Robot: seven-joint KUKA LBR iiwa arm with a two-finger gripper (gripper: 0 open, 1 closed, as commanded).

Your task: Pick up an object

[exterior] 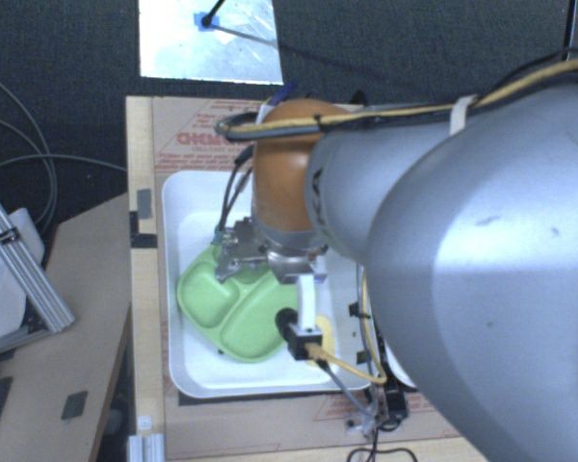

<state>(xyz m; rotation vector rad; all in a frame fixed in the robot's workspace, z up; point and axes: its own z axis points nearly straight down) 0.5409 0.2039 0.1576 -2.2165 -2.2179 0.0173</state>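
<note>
While arm [443, 258] reaches down, gripper [270, 258] over green tray [226, 306] in bin [188, 219]

Dark carpet [67, 56] covered the floor; a shiny foil sheet [210, 29] lay on it beyond the cardboard-topped bench [188, 128].

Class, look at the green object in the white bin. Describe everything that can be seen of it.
The green object is pale lime, smooth and glossy like moulded plastic, with rounded lobes and a shallow crease between them, like a divided dish. It lies flat on the floor of the white bin, toward the near left corner. The arm's tool hangs over its upper right edge and hides that part; whether they touch cannot be told.
</note>
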